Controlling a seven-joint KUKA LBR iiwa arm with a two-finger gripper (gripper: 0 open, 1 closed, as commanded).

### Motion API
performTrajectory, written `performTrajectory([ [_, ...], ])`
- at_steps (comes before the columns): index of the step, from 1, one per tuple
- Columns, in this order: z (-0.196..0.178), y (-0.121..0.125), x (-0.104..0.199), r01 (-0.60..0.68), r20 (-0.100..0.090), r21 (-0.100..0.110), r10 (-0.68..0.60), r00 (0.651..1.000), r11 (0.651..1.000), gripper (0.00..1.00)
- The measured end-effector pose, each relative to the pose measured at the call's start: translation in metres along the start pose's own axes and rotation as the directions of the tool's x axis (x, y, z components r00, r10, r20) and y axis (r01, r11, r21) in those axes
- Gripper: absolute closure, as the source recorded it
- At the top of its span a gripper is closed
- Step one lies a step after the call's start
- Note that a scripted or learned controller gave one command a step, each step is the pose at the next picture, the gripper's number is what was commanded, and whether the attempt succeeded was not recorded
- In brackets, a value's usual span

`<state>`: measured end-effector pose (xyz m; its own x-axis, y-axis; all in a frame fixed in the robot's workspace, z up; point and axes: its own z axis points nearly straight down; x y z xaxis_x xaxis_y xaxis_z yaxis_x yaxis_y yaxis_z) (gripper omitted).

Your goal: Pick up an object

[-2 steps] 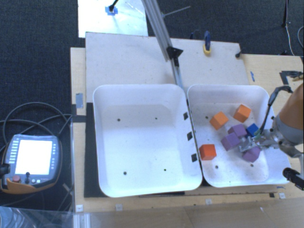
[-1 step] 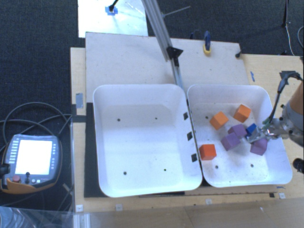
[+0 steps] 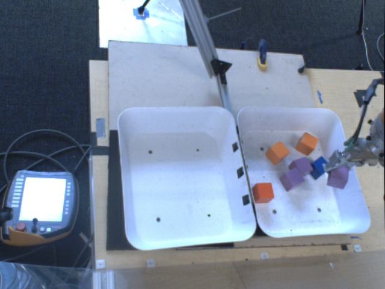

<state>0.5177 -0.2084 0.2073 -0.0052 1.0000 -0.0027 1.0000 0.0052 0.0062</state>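
Note:
The right bin (image 3: 301, 215) holds several foam cubes. Two orange cubes (image 3: 277, 152) (image 3: 307, 142) lie near its middle, and a third orange cube (image 3: 263, 192) sits by its left wall. Two purple cubes (image 3: 292, 179) (image 3: 301, 165) touch each other, with a blue cube (image 3: 318, 167) just to their right. Another purple cube (image 3: 338, 177) lies by the right wall. My gripper (image 3: 334, 161) reaches in over the bin's right rim, with its tip low between the blue cube and that right-hand purple cube. Whether it grips either cube is unclear.
The left bin (image 3: 180, 179) stands beside the right one, and they share a middle rim. A slanted metal pole (image 3: 201, 32) crosses the board behind the bins. A teach pendant (image 3: 39, 206) lies off the bench at the far left. A clamp (image 3: 262, 53) sits at the board's back edge.

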Motion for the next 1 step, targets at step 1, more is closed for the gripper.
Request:
performTrajectory([
  [1, -0.0292, 0.0018, -0.0005, 0.000, -0.001, 0.001, 0.000, 1.000, 1.000, 1.00],
])
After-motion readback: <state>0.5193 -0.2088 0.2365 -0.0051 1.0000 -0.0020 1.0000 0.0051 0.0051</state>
